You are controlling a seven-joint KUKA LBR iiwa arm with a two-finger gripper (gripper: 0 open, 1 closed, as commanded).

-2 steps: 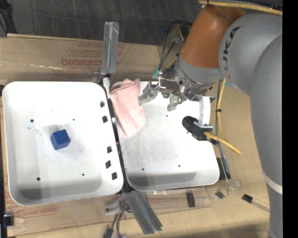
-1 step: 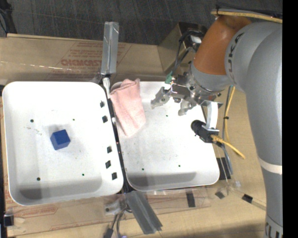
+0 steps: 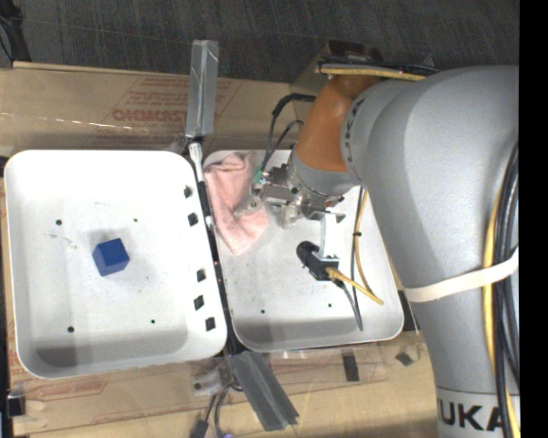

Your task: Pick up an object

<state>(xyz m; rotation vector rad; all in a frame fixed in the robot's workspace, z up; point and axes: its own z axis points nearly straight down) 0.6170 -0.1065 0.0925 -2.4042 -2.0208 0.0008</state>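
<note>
My gripper (image 3: 272, 192) is low over the right bin (image 3: 283, 331), beside a pink cloth (image 3: 230, 199).

From above, the crumpled cloth lies just left of me, touching or nearly so, its long axis running from the bin's far edge toward the near side. I cannot tell how my jaws stand. A blue cube (image 3: 110, 255) sits well off to my left, in the left bin (image 3: 36, 181).

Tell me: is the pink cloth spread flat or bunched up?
Bunched up. The cloth lies crumpled in folds against the right bin's left wall, beside the end effector.
</note>
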